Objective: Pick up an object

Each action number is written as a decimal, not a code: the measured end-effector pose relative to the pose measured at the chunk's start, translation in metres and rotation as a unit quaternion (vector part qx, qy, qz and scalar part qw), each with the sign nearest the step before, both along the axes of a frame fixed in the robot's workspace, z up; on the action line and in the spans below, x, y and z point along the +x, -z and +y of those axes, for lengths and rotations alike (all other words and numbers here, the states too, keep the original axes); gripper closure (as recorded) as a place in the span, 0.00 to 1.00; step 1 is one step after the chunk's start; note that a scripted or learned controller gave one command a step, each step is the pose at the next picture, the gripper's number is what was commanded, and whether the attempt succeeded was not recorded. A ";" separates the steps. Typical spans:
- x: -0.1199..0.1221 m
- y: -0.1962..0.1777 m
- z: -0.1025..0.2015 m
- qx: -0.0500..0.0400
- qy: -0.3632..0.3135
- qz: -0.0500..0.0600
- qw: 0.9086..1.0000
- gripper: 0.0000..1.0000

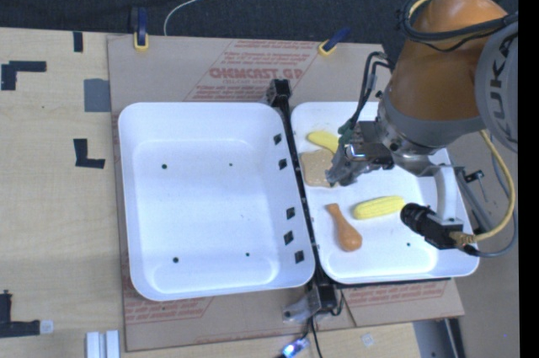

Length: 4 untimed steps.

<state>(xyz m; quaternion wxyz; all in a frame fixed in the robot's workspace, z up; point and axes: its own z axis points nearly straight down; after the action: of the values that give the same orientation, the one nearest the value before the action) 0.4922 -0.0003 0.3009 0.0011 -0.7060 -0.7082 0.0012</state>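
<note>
In the right-hand shallow white plastic bin, the dark metal end effector hangs over a flat tan bread slice; its grip state cannot be told. A yellow corn cob and an orange drumstick lie nearby.

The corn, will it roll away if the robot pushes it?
Probably. The corn looks round and long, so a sideways push could roll it across the smooth white bin. It lies flat, so tipping seems unlikely. It looks like a toy, likely light and stiff.
</note>
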 end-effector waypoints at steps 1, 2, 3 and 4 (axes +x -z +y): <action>0.000 -0.009 0.000 0.000 -0.001 0.001 1.000 1.00; 0.009 -0.159 -0.002 0.000 0.001 -0.007 1.000 1.00; -0.011 -0.019 -0.025 -0.001 0.002 0.006 1.000 1.00; -0.008 -0.105 0.032 0.001 -0.002 -0.005 1.000 1.00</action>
<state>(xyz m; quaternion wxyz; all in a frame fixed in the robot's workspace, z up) 0.4845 0.0312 0.4058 -0.0017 -0.7046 -0.7096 -0.0030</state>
